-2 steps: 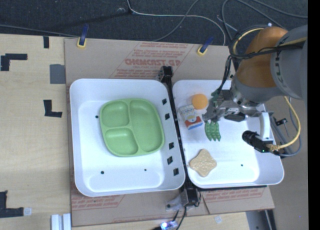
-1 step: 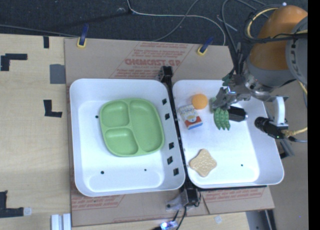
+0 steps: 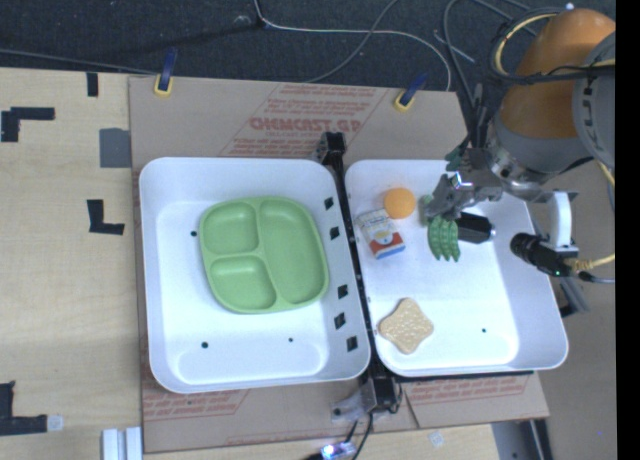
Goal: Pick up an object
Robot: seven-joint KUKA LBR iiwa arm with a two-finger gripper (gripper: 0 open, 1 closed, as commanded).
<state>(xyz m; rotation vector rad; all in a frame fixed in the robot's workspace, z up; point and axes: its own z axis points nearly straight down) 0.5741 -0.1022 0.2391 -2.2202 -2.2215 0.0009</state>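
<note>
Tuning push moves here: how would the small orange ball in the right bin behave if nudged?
The small orange ball looks round, so it would probably roll freely. It lies close to the small red-and-white box, which might stop it. The white right bin floor seems smooth, offering little grip.

Green plate [image 3: 264, 254], orange ball [image 3: 399, 202]

plate [image 3: 264, 254] in left bin [image 3: 160, 278], ball [image 3: 399, 202] in right bin [image 3: 520, 333]

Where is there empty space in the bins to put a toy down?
Best spot: the right bin's near right corner, right of the cracker. The left bin has bare floor only around the green divided plate, widest along the near edge. Crowded: the right bin's far part, with orange ball, small box, green toy and gripper.
</note>
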